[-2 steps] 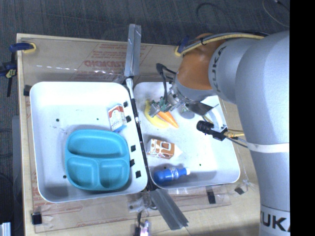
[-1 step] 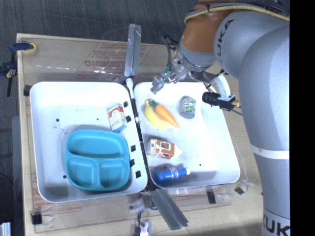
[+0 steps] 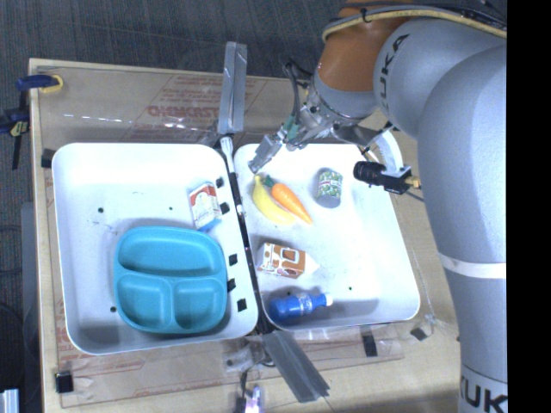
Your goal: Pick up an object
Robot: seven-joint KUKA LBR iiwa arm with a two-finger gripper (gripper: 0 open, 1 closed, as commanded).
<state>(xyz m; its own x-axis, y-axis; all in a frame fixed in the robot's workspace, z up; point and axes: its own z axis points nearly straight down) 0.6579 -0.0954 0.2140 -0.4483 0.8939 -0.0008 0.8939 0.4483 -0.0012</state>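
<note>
Just beyond the carrot [image 3: 289, 200] and banana [image 3: 269, 206] in the right bin [image 3: 387, 256], the gripper [image 3: 264, 155] hovers, seemingly empty, its spread impossible to tell.

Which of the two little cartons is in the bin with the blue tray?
The small red-and-white carton, standing just above the blue plastic divided tray. The orange-patterned carton lies in the other bin.
</note>
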